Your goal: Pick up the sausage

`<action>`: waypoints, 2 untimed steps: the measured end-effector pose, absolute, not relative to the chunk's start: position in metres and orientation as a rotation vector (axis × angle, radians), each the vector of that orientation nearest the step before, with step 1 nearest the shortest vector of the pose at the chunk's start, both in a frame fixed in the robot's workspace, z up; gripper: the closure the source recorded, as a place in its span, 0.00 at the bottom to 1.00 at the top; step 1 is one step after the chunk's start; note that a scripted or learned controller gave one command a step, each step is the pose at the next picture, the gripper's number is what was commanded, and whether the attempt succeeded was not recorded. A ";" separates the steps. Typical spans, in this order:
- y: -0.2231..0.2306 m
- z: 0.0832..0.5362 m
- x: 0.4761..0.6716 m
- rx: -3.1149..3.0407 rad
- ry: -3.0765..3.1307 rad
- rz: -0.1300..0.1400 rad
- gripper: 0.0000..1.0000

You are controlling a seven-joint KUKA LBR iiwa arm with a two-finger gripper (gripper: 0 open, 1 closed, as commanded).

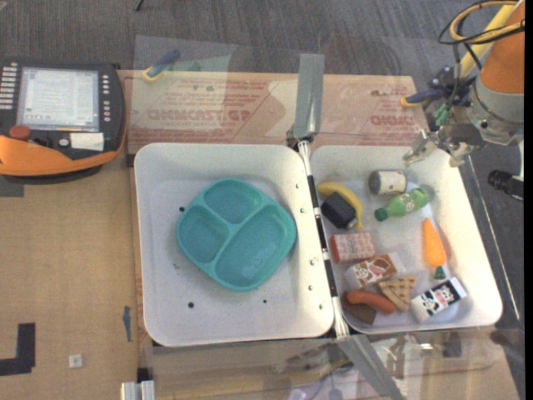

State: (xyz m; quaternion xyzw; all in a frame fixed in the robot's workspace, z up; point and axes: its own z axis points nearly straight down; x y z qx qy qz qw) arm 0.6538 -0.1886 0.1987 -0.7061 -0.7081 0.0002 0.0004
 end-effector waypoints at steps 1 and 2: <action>-0.175 0.086 0.604 -2.134 -2.309 -0.004 0.00; -0.143 0.086 0.506 -2.103 -2.336 -0.007 0.00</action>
